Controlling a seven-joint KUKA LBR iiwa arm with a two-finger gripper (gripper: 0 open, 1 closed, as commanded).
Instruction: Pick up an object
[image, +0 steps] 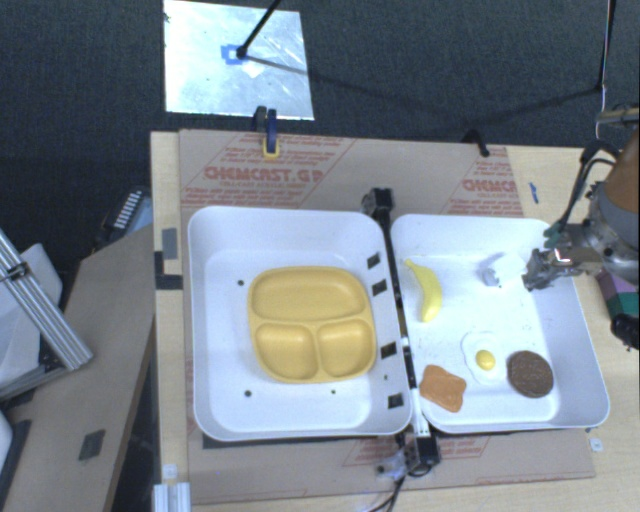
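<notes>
The right bin (570, 330) holds several toy foods. A yellow banana (427, 289) lies near its left wall. A fried egg (484, 355) sits toward the front, with a round brown patty (530, 373) to its right and an orange toast piece (443, 387) to its left. A small pale grey object (490, 270) rests in the back half. My gripper (540, 270) hovers at the bin's right side, just right of that grey object and level with it. Nothing is visibly held.
The left bin (215, 300) carries a yellow divided plate (308, 322). A black clip strip (392, 300) runs between the bins. Cardboard lies under both bins. A foil sheet (238, 60) lies at the back, and a metal frame (35, 310) stands at the left.
</notes>
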